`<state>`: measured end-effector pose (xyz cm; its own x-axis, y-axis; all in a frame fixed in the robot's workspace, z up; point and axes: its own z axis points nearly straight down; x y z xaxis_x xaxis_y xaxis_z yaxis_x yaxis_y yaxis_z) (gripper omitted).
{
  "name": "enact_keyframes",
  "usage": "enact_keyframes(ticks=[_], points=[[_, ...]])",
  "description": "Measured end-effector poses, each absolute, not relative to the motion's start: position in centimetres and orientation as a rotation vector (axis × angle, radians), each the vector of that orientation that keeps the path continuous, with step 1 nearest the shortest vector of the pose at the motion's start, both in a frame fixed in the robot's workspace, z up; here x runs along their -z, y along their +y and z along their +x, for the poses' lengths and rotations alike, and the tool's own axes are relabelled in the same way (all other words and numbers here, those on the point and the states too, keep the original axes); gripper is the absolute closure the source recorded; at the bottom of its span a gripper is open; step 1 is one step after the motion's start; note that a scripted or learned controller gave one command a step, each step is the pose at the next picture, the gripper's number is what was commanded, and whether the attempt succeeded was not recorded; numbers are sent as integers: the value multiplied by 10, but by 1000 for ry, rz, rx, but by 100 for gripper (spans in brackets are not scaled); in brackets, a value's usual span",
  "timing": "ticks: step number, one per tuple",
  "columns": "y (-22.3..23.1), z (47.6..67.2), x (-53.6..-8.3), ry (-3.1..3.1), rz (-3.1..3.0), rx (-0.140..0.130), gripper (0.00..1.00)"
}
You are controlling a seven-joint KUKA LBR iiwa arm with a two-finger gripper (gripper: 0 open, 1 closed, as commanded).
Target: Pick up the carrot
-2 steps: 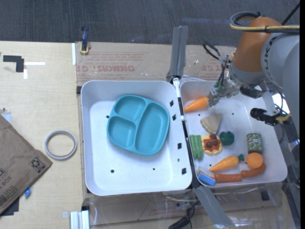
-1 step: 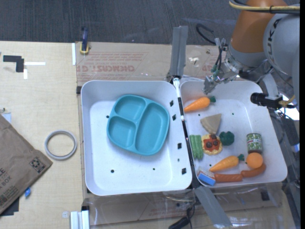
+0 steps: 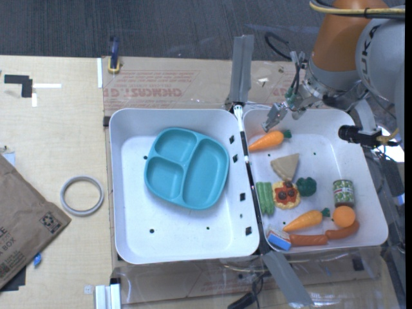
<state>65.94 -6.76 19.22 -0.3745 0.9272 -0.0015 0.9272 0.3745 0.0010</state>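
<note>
Arm (image 3: 360, 37) bent down — gripper (image 3: 278, 116) low.

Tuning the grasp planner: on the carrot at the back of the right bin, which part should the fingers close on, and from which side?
Probably the thick orange middle of the back carrot, from straight above. It lies flat, leafy end toward the arm, tip near the bin divider, so close across its width. The gripper hangs just behind it.

Pale wood counter (image 3: 51, 147), with two white bins set side by side: left bin (image 3: 122, 192), right bin (image 3: 370, 192), walls touching at the middle. Left of the bins, a roll of tape (image 3: 82, 194) lying flat. Brown cardboard box (image 3: 22, 221) at the left edge. Printed cardboard sheet (image 3: 167, 85) tucked behind the bins.
</note>
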Motion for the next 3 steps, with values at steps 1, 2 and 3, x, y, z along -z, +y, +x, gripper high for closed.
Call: enact_keyframes(ticks=[1, 2, 3], points=[[-129, 639, -96, 2561, 1817, 1, 0], [-104, 659, -93, 2866, 1278, 3, 0], [-113, 660, -106, 2849, 1283, 18, 100]])
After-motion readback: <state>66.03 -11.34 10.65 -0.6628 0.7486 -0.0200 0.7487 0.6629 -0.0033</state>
